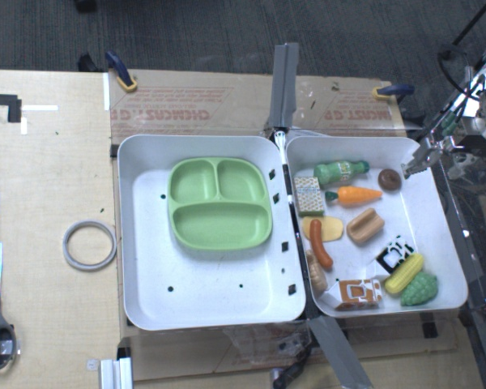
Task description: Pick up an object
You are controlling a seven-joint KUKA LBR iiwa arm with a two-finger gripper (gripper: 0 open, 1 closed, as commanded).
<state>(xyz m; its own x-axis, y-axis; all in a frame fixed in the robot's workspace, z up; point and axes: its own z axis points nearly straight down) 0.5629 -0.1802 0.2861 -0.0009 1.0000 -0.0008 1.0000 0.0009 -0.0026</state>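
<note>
Where the arm reaches in at the right edge of the frame, the claw (415,162) is seen over the upper right corner of the right-hand shallow white bin (449,241), close to a small round brown toy (390,179). Nothing is seen between its tips, and how wide it stands cannot be told at this size.

The candidates for picking are gathered in that right bin. A green toy bottle (338,171) is laid on its side near the top, with an orange toy carrot (355,195) just below it and a small pale chequered block (309,196) to their left. In the middle of the bin a toy hot dog in a tan bun (364,225) is found, and to its left a red toy sausage (321,245) is laid across a flat yellow piece (331,230). Towards the lower right, a black and white patterned cube (395,254), a yellow toy corn cob (404,273) and a knobbly green toy vegetable (419,290) are clustered together. An orange and white printed packet (360,293) is set against the bottom wall.

In the left-hand white bin (138,250) a pale green divided plastic tray (219,203) is placed towards the top.

On the light wooden worktop (40,185), at the left of the frame, a grey tape ring (90,244) is laid.
</note>
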